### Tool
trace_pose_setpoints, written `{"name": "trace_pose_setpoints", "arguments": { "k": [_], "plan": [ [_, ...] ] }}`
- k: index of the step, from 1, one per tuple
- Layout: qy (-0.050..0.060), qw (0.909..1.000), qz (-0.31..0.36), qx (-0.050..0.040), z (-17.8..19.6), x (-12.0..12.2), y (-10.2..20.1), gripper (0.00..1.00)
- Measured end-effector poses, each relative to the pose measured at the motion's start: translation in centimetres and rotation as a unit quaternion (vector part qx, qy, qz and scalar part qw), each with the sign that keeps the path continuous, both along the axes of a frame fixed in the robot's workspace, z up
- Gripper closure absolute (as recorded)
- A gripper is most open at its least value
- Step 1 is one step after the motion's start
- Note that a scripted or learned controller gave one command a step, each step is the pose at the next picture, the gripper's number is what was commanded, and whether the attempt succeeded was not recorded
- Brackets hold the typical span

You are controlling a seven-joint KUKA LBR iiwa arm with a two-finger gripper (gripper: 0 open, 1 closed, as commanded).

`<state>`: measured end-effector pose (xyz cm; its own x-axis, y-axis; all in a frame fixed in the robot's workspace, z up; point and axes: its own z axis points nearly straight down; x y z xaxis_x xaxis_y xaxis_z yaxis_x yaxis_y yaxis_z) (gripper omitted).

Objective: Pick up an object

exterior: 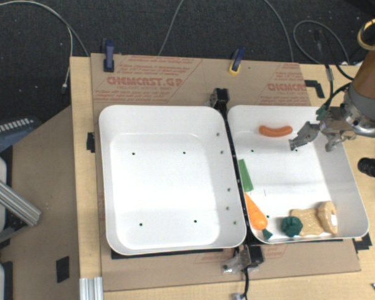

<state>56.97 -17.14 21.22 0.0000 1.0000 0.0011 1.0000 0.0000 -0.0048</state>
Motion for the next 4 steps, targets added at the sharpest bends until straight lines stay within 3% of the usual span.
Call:
{"name": "trace_pose_setpoints", "arguments": {
  "k": [2, 3, 4],
  "plan": [
    [0.0, 1.0, 0.0, 0.0001, -11.9, 0.2, 0.6, 0.0],
    [-0.003, 1.0, 0.0, -0.0006, -10.6, 0.3, 0.5, 1.0],
    [-0.005, 1.0, 0.0, -0.0012, -4.4, 0.0, 0.2, 1.0]
  ]
}}
